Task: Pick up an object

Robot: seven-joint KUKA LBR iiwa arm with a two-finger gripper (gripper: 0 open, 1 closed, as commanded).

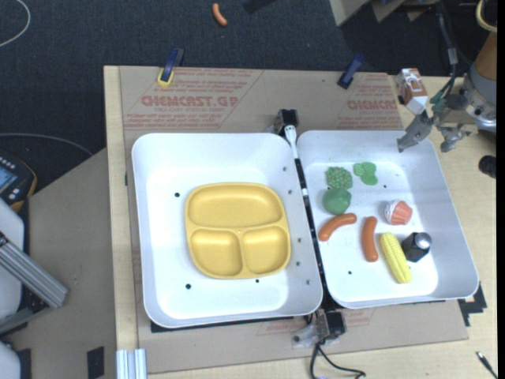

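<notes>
Gripper (430,135) at right bin's (454,212) far rim.
We see fingers spread apart, nothing between them; corn (395,257) and sausages (369,238) lie well apart.

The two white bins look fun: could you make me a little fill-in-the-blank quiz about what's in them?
1. The yellow divided plate lies in the ___ bin.
2. The corn cob is coloured ___.
3. The plate has ___ compartments.
4. The gripper hovers near the right bin's ___ edge.

Missing words: left; yellow; three; far
</notes>
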